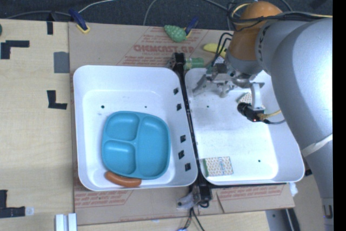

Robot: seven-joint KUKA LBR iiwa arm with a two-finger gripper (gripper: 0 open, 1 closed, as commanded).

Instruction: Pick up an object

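A dark carpeted floor runs along the top, with thin cables trailing over it, and below it lies a pale wooden tabletop (pixel 32 132) marked with black tape pieces. A brown cardboard sheet (pixel 140 48) with red print covers the tabletop under two shallow white bins set side by side, their inner walls touching.

The left bin (pixel 86 84) holds a smooth blue plastic plate (pixel 135 144) with three rounded compartments; an orange sausage-shaped object (pixel 122 179) lies against the plate's lower edge. The right bin (pixel 270 165) holds a flat patterned packet (pixel 217 166) near its lower left corner and a small speckled object (pixel 246 98) partly hidden by the arm's hardware.

The grey arm (pixel 303 78) bulks over the right bin's far corner, its orange band (pixel 250 30) uppermost. The gripper (pixel 216 84) hangs low over the upper part of the right bin; whether its fingers are spread or closed cannot be told. A green knobbly object (pixel 175 33) and a yellow object (pixel 212 47) rest on the cardboard beyond the bins.
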